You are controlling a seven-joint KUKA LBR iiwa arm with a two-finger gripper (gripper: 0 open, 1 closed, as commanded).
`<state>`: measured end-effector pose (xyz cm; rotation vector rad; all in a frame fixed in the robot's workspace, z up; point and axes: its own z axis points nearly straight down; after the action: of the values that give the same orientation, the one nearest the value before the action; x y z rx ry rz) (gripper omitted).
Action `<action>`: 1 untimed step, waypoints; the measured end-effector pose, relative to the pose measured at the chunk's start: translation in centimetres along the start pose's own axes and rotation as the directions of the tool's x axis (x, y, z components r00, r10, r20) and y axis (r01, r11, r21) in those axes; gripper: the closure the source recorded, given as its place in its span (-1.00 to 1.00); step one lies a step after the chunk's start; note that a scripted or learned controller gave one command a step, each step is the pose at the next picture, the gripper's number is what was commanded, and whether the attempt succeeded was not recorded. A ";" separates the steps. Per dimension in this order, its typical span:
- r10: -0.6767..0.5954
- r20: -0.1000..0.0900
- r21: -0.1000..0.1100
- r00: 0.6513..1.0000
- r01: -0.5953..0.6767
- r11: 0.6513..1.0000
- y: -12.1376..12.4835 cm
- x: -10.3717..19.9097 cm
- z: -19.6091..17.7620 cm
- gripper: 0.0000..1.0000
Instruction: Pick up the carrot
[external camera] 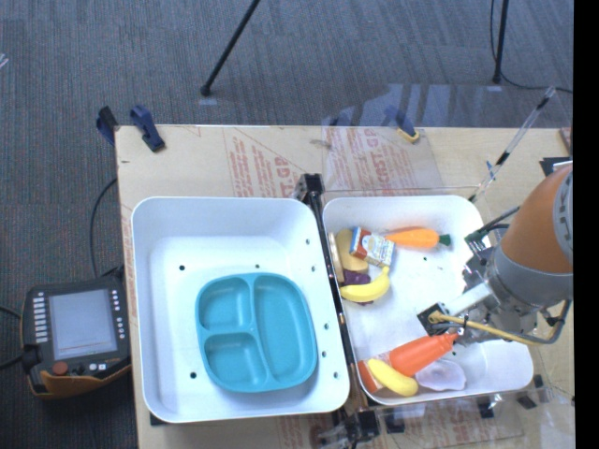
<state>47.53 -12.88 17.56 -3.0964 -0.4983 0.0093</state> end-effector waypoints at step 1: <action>0.001 0.000 0.000 1.000 -0.001 1.000 0.0 0.0 0.0 -1.00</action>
<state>47.51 -12.89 17.52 -3.0963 -0.4972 0.0097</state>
